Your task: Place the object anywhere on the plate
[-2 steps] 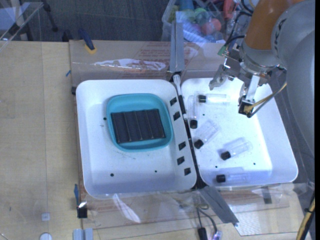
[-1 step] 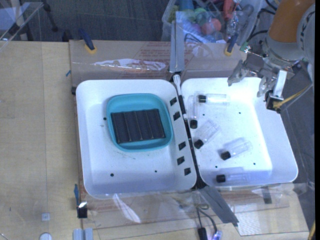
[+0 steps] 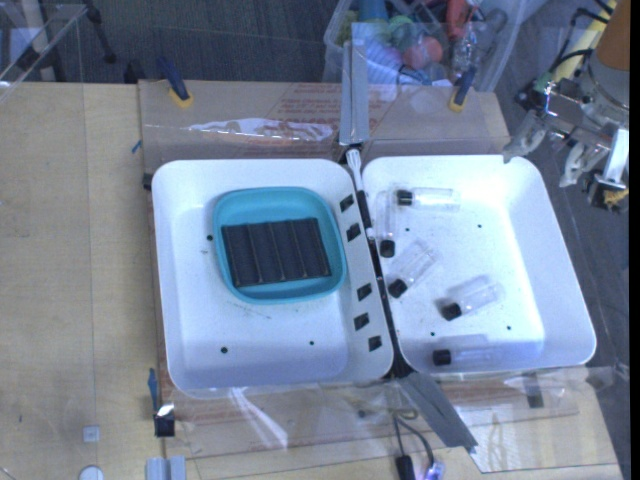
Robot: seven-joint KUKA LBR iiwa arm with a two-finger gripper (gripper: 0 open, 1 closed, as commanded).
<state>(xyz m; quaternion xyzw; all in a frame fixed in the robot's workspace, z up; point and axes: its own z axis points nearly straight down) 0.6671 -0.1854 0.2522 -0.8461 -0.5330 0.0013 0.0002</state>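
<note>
Left bin [image 3: 180, 268]: plate [image 3: 228, 278] at centre, pad [image 3: 275, 252] on it. Right bin [image 3: 555, 268]: five vials [image 3: 470, 296] spread from back-left corner to front edge. Gripper [image 3: 575, 153] beyond back-right corner.

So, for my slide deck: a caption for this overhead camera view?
Teal plate with a dark ridged insert in the left bin; five clear black-capped vials in the right bin.

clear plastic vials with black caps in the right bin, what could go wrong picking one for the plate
1. The clear plastic vials with black caps lie on their sides, so one may roll from a grasp.
2. One vial lies against the bin divider, hard to straddle.
3. The teal square plate already holds a dark ridged block, leaving little rim.
</note>
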